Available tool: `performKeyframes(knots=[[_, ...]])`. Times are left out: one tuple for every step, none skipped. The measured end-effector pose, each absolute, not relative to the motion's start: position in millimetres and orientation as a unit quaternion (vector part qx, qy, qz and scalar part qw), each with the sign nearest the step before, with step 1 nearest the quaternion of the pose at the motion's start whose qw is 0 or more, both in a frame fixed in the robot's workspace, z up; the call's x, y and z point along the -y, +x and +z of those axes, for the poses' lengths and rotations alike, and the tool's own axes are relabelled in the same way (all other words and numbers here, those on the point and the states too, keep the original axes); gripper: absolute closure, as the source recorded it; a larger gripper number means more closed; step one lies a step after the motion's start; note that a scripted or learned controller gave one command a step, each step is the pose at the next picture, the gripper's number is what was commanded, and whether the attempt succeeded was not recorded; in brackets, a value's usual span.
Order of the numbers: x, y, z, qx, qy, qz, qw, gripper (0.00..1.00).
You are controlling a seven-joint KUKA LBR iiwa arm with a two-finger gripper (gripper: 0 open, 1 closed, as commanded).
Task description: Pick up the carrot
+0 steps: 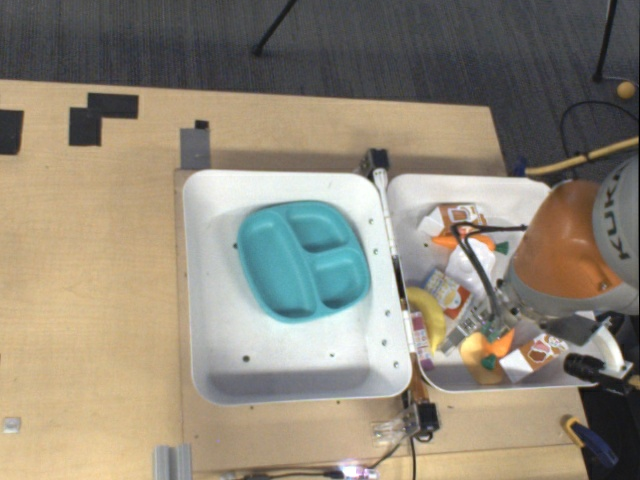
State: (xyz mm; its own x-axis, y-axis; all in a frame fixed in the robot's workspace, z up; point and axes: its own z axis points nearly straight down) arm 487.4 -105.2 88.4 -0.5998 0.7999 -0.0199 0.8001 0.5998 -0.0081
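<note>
Orange target: the carrot [497, 343] lies right under my gripper [487, 325], near the right bin's front edge.
Grip: whether it is spread or closed I cannot tell; clutter and cable hide it.
Risk: a banana [430, 313] just to the left and a packet [535, 353] touching on the right could be grabbed or nudged instead.
Right bin [405, 193]: crowded with food packets, banana, carrot.
Left bin [210, 268]: well away from the gripper, holds a teal divided plate [300, 258].
</note>
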Motion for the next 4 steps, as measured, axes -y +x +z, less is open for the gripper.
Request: performKeyframes(knots=[[120.8, 491.1, 88.2, -0.974, 0.227, -0.0001, 0.007, 0.0], [119.6, 496.4, 101.4, -0.973, 0.229, 0.0013, 0.015, 1.0], [118.4, 500.5, 113.2, -0.973, 0.23, 0.0024, 0.02, 1.0], [118.4, 500.2, 112.8, -0.973, 0.23, 0.0024, 0.02, 0.0]])
